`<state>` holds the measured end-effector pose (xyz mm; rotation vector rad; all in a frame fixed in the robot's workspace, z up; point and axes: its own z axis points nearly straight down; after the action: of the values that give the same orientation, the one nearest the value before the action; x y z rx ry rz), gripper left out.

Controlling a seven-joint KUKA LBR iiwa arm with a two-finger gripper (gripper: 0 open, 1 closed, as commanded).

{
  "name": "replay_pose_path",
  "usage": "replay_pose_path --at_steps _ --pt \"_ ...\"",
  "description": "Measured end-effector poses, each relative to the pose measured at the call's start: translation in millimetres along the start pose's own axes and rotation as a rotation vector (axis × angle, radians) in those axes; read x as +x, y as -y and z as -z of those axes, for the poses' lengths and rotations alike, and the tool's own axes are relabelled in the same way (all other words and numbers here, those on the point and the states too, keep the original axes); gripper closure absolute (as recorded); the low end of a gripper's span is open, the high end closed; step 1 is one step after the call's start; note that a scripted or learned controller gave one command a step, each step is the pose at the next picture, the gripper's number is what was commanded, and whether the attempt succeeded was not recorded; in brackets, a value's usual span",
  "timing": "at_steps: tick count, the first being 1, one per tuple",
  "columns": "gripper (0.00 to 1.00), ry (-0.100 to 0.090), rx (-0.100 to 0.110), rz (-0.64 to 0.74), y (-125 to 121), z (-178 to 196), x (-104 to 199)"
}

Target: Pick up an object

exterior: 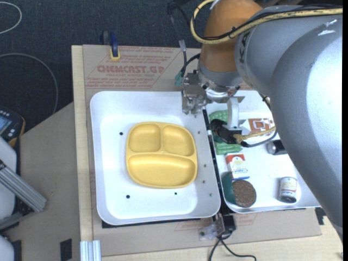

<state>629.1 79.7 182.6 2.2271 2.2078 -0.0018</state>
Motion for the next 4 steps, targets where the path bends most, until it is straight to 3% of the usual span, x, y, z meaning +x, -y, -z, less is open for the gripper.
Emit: replay_pose_path --at_steps 1,2,3,4 --pt "1.00 -0.005 0.016 0.012 58.7 -64.3 45.4" --pt "1.00 -0.006 0.011 0.008 133.2 -25.7 44.7" --pt "1.00 -0.009 -0.003 0.016 126.9 33.4 112.5" --pt "1.00 -0.008 -0.012 0.011 45.2 121.3 129.2"
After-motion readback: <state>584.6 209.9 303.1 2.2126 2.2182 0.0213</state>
